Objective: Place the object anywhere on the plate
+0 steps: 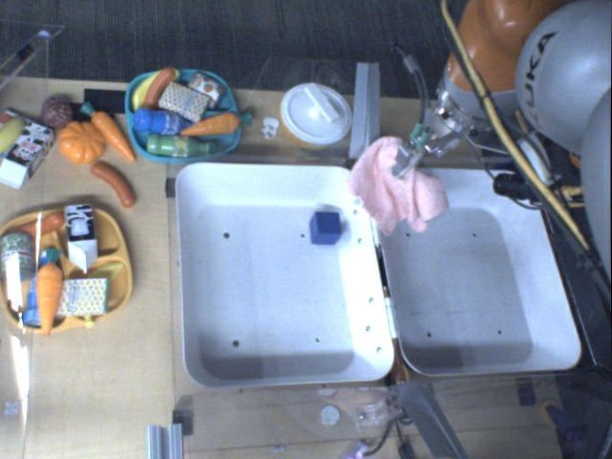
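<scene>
One claw: I see it pinching the soft pink cloth.
Cloth: hangs just below it.
Small blue cube: lower left, well apart, in the left white bin.

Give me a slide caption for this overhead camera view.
Gripper lifts a pink cloth above the divide between two white bins; blue cube sits left.

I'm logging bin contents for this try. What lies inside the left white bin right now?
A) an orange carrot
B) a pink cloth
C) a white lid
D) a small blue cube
D: the small blue cube sits alone on the floor of the left bin, near its upper right part, while the pink cloth hangs at the gripper over the divide between bins.
</scene>
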{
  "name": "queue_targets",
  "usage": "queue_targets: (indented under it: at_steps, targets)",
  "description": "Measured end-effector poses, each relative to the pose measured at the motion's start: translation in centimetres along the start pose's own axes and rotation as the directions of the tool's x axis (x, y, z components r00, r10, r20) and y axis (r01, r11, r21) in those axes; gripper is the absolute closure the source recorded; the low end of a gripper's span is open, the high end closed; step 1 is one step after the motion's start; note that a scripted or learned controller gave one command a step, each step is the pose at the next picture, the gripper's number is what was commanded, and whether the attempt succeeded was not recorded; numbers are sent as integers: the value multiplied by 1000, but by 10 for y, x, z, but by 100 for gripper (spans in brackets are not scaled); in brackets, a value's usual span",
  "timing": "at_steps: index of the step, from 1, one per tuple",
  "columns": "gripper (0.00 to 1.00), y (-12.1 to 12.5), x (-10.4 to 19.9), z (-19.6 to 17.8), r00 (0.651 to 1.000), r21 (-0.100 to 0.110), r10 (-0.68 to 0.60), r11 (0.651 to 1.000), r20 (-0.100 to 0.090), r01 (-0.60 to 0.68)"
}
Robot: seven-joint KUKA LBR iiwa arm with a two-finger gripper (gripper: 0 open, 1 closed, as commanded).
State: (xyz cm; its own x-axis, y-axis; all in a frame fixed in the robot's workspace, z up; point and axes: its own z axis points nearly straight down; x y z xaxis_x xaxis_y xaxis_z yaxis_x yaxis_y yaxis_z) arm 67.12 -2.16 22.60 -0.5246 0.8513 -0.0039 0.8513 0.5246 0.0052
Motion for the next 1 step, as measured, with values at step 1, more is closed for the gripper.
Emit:
queue_targets:
  at_steps: [1]
  targets:
    - [100, -7, 52, 9, 920, 0, -392, 920, -2, 392]
